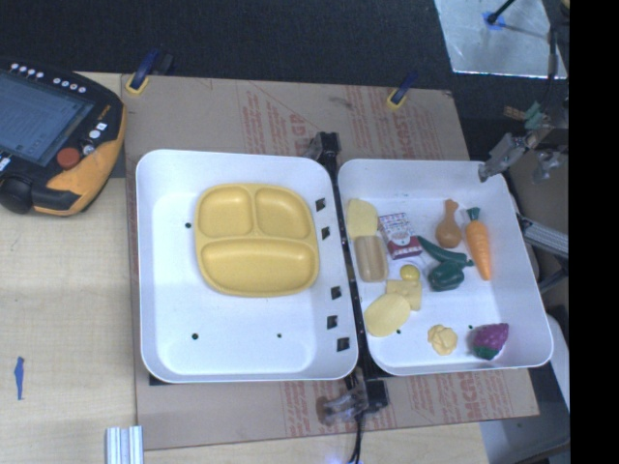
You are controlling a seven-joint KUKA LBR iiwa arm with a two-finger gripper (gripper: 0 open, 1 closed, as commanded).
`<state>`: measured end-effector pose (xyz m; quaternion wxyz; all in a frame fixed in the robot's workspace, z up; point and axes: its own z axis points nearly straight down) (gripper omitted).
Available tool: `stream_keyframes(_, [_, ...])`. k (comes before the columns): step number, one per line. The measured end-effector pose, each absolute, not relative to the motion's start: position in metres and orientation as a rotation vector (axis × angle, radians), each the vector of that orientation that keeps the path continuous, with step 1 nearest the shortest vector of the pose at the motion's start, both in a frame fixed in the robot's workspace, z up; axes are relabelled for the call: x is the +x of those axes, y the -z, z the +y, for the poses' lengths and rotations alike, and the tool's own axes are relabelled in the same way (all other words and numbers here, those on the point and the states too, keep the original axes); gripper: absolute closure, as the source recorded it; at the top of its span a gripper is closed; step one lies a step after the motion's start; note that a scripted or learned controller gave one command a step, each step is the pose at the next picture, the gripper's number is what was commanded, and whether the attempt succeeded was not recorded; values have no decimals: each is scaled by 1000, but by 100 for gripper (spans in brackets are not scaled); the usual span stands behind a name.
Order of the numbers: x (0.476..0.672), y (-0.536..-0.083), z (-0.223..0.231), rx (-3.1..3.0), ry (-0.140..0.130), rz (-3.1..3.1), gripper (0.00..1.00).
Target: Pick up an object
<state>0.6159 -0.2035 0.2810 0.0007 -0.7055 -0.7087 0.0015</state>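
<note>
The right bin [517,303] holds several toy foods. An orange carrot [479,246] lies near its right wall, next to a brown pear-shaped piece [448,225] and a dark green vegetable [443,269]. A red and white carton [397,235] sits near the middle. Along the left wall lie a pale yellow block [361,217], a tan bar [369,257] and a yellow oval piece [387,314]. A small yellow lump [442,338] and a purple bunch [489,339] rest at the front.
The left bin [169,346] holds a yellow divided plate [256,238]. A teach pendant [53,148] lies on the bench at far left. Clamps [401,95] pin the cardboard sheet at the back. Grey metal hardware [503,155] sits by the right bin's far corner.
</note>
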Motion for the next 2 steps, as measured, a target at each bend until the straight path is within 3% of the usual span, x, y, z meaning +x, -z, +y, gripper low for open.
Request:
stream_keyframes(1, [580,-171,-194,-2209,-12,-2219,0])
stream_keyframes(2, [632,-92,-212,-2216,0,-2236,0])
